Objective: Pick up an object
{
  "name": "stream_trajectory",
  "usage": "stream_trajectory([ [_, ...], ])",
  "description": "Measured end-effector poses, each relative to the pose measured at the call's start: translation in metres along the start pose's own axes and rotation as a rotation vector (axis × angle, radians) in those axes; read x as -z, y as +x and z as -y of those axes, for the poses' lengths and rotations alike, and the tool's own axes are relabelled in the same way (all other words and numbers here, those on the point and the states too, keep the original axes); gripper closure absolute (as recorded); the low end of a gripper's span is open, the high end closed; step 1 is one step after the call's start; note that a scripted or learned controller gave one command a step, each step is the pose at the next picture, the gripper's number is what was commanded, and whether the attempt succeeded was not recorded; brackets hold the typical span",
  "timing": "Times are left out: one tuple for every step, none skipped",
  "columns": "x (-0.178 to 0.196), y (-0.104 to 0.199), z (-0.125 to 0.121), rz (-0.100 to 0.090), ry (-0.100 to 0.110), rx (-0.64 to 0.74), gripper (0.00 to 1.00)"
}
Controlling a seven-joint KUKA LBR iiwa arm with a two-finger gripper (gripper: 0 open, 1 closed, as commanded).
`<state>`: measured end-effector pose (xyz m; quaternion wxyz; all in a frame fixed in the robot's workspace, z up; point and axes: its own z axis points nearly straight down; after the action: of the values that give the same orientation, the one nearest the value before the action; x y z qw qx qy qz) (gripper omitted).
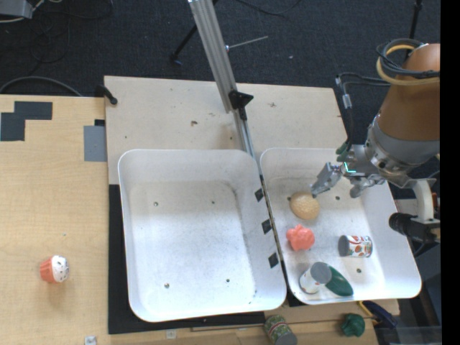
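Camera view: tan lump [304,207] lies long axis left-right, below jaws.

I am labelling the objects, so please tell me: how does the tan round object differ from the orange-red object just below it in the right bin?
The tan object is pale beige and smooth, egg-like; the orange-red object is bright and lumpier. The tan one lies nearer the gripper; the orange-red one lies further from it, toward the view's bottom. Both are small, lie near the right bin's left wall, and are unheld.
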<state>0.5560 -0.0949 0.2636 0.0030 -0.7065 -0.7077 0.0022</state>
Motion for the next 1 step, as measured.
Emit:
stream_trajectory([
  [0.002, -0.0012, -0.0005, 0.0, -0.005, -0.003, 0.0],
])
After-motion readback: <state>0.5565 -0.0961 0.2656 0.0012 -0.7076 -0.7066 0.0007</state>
